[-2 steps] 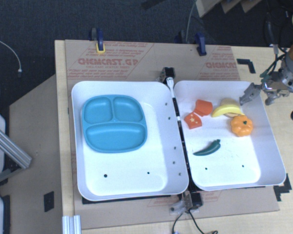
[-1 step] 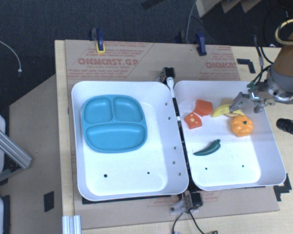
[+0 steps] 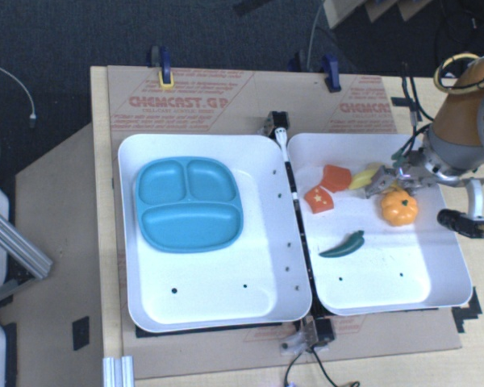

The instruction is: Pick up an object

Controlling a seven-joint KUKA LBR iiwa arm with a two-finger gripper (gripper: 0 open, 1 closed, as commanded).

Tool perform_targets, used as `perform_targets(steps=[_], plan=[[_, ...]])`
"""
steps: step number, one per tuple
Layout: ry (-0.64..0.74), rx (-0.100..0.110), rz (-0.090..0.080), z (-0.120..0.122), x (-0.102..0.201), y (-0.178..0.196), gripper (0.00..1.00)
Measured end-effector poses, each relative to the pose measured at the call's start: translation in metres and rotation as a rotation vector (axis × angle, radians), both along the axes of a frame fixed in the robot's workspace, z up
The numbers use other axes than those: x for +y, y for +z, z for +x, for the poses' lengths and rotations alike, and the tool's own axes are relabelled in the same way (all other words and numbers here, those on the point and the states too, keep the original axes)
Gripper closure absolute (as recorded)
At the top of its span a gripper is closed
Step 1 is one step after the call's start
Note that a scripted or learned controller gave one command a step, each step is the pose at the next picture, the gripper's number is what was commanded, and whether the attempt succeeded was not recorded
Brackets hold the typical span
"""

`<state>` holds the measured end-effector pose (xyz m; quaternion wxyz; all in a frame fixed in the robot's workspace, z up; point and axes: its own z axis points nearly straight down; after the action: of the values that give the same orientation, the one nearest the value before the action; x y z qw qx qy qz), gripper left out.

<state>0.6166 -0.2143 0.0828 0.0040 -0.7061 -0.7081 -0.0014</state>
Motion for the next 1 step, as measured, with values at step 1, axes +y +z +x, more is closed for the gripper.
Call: perform_targets(steps=[1], plan=[[0.001, -0.003, -0.006, 0.0005, -0.0022, 0.0131, 1.00]])
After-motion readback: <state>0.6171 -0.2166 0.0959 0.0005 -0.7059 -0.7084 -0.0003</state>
